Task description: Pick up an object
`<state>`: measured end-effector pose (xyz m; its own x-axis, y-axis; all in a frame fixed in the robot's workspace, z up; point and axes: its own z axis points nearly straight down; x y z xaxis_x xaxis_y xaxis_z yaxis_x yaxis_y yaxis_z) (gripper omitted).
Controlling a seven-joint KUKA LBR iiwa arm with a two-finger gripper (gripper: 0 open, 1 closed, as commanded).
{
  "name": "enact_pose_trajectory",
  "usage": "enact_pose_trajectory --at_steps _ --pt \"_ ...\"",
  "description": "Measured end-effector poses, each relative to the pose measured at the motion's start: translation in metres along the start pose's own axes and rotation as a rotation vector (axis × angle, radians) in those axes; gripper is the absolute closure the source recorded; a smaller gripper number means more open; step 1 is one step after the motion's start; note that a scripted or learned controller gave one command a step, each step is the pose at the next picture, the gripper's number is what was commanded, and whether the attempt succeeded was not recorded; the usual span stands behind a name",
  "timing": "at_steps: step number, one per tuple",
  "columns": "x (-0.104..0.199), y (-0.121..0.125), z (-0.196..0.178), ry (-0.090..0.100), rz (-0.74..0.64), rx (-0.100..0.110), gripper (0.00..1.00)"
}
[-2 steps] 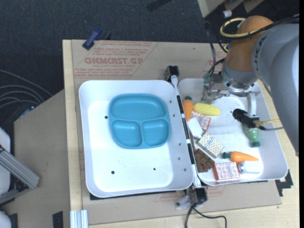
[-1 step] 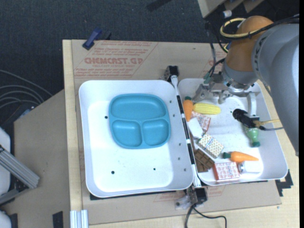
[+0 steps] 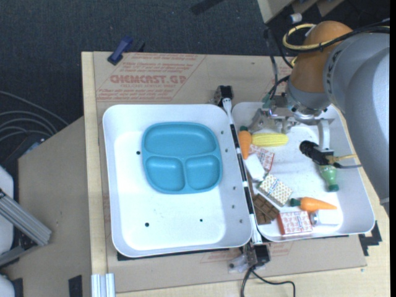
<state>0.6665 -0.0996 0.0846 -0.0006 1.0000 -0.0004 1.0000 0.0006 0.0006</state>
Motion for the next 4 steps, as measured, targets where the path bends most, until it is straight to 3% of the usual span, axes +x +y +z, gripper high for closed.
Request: enact_pose_trajectory --at_steps 1,2,4 --pt "0.0 0.001 -0.011 0.0 -0.001 -0.003 1.0" --pt "0.0 0.001 -0.011 0.0 -0.001 -0.002 0.0" --pt "0.006 -0.004 -0.001 0.0 0.0 0.003 0.0"
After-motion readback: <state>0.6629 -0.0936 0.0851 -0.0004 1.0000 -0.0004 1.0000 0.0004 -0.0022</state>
